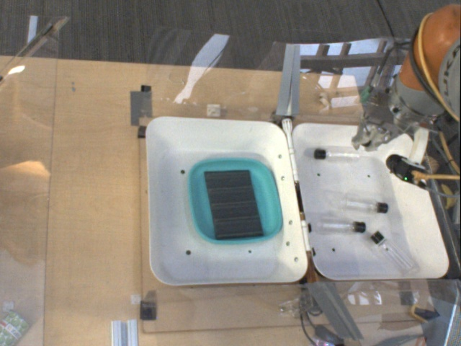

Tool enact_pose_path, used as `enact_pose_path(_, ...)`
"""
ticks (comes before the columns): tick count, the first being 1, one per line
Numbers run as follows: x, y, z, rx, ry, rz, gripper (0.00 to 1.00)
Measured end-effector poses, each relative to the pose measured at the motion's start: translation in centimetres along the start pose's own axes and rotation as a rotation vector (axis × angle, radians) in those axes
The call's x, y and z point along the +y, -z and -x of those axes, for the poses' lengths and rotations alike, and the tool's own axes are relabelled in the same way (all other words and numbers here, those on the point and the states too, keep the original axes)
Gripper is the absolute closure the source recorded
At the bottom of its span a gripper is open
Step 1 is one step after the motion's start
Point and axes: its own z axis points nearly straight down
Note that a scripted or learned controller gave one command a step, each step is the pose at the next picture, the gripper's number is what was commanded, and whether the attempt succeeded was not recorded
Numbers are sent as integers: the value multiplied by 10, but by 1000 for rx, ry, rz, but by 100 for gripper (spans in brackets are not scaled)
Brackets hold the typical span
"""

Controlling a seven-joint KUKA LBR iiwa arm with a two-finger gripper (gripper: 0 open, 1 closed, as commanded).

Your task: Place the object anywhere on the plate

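Left to right. Wooden bench (pixel 72 215) fills the left of the frame, with a small black bracket (pixel 142 105) near upper centre-left and another black block (pixel 148 309) at lower left of the bins.

Left bin (pixel 166 193), white, sits mid-frame. In it a teal square plate (pixel 198 186), roughly centred, carrying a dark ribbed rectangular pad (pixel 232 204) lying flat, slightly tilted.

A grey upright bar (pixel 289 78) stands above the seam between the bins.

Right bin (pixel 432 258), white, touches the left bin along the seam. In it are four clear tubes with black caps: one (pixel 335 154) at upper left of the bin, one (pixel 364 206) mid-bin, one (pixel 338 226) just below it, one (pixel 389 247) lower right, angled. All lie flat on the bin floor, apart from the plate.

Arm enters at upper right, orange band (pixel 432 42) at the frame edge. Gripper (pixel 371 137) hangs over the upper part of the right bin, near the upper-left tube, nothing seen between its fingers; can't tell whether they're apart or together.
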Motion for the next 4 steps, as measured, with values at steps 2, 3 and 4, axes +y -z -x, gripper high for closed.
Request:
enact_pose_path(2,-109,-14,-161,3,256,0,100)
enact_pose_path(3,-165,-14,-210,3,336,-1,100)
enact_pose_path(4,-165,-14,-210,3,335,-1,0)
